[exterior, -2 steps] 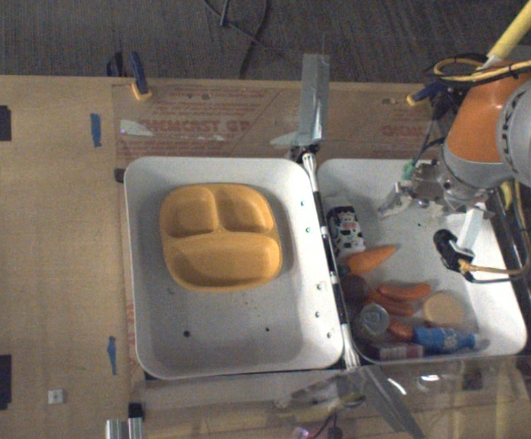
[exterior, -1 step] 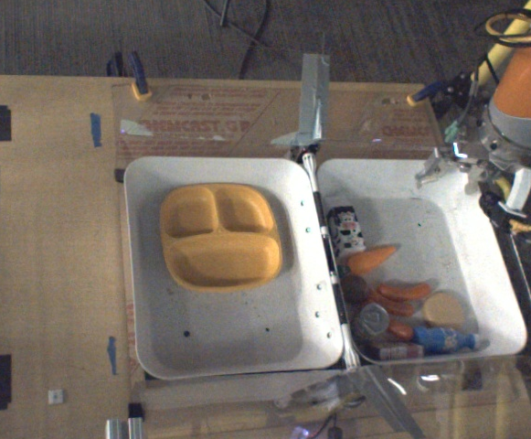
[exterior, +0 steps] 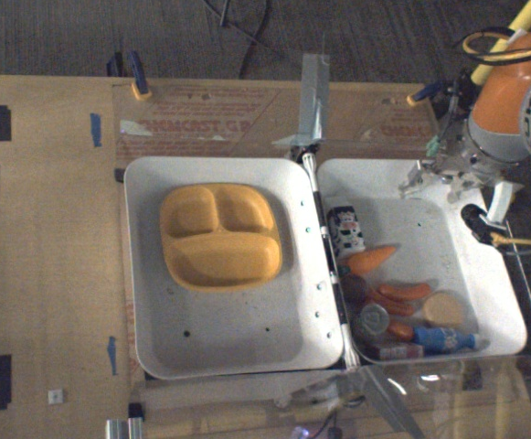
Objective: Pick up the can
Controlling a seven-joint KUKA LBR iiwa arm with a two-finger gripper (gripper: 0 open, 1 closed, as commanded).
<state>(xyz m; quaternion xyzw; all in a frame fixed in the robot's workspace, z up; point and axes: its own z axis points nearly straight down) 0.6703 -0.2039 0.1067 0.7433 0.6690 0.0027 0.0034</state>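
Note:
The can (exterior: 345, 230), small with a black and white label, lies against the left wall of the right bin (exterior: 484, 273). My gripper (exterior: 440, 181) hangs over the far right corner of that bin, up and to the right of the can and well apart from it. It stands open with nothing between its fingers.
A carrot (exterior: 371, 260) lies just below the can. Nearer the front are sausages (exterior: 402, 293), a grey round-topped tin (exterior: 373, 320), a tan disc (exterior: 445, 310) and a blue bottle (exterior: 444, 340). The left bin (exterior: 146, 318) holds a yellow divided plate (exterior: 219, 235).

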